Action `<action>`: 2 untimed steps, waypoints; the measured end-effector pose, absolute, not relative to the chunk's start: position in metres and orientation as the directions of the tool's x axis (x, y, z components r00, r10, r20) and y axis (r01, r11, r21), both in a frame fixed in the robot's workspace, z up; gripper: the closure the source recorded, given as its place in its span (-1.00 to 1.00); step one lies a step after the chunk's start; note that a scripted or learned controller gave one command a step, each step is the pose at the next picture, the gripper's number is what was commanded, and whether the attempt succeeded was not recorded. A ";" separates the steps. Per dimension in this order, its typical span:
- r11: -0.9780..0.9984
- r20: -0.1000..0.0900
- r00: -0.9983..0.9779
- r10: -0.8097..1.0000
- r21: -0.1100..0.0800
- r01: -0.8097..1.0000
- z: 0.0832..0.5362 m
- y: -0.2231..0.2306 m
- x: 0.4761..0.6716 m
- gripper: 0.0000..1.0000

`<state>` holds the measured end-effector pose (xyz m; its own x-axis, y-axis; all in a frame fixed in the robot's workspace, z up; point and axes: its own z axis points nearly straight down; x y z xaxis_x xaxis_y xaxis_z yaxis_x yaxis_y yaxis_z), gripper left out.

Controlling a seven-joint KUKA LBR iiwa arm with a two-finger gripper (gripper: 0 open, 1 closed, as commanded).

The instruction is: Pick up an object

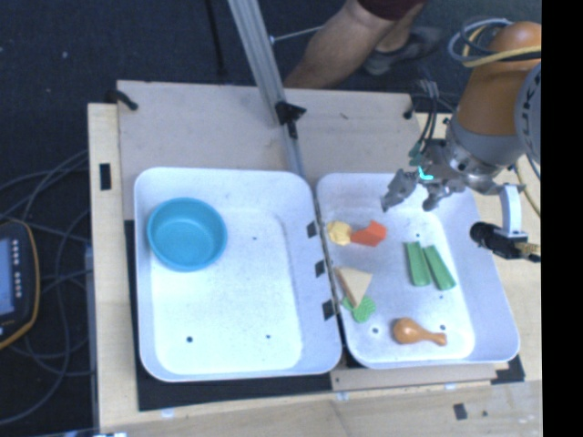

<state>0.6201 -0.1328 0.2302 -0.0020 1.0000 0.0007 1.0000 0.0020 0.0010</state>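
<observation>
My gripper [413,198] hangs over the far part of the right bin [483,335], its two fingers spread apart and open, with nothing between them. Below and left of it lie a red piece [368,235] and a yellow piece [339,234] side by side. Two green sticks [428,265] lie in the middle of that bin. A pale wedge [354,286] with a small green piece [363,310] sits near the bin's left wall. An orange drumstick-shaped toy [416,332] lies near the front.
The left bin [228,335] holds a blue bowl [187,233] at its far left. A slanted metal pole [262,62] rises behind the bins. A person's leg [346,25] stands beyond the bench.
</observation>
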 end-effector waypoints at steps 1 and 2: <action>0.002 0.001 -0.002 1.000 0.002 1.000 0.231 -0.133 0.620 -1.00; 0.000 -0.001 0.000 1.000 -0.005 1.000 0.170 -0.140 0.617 -1.00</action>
